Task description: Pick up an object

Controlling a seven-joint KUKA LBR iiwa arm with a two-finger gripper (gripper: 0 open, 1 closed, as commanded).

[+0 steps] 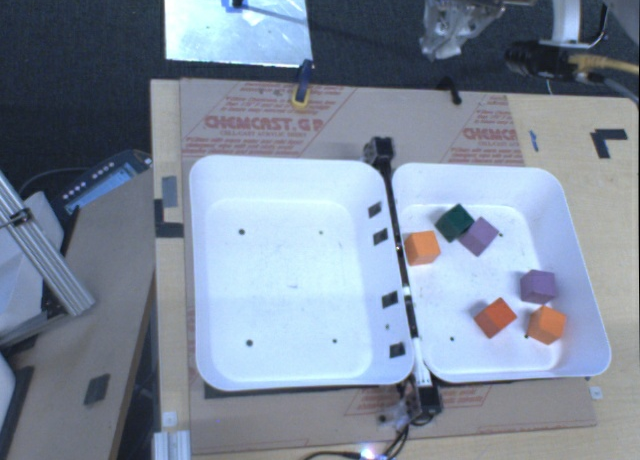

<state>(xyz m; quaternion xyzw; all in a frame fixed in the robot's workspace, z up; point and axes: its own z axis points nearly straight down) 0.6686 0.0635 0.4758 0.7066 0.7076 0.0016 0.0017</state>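
Orange wooden cubes (pixel 520 320) sit at right white plastic bin's (pixel 575 223) front edge | grey two-finger gripper (pixel 446 36) way up top, can't tell its state | nothing picked up yet

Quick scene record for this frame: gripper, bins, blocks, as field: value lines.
gripper: above the bench's far edge, beyond both bins, nothing between its fingers
right bin: holds six blocks
orange blocks: three
purple blocks: two
green block: touching a purple one
left bin: white, beside the right bin
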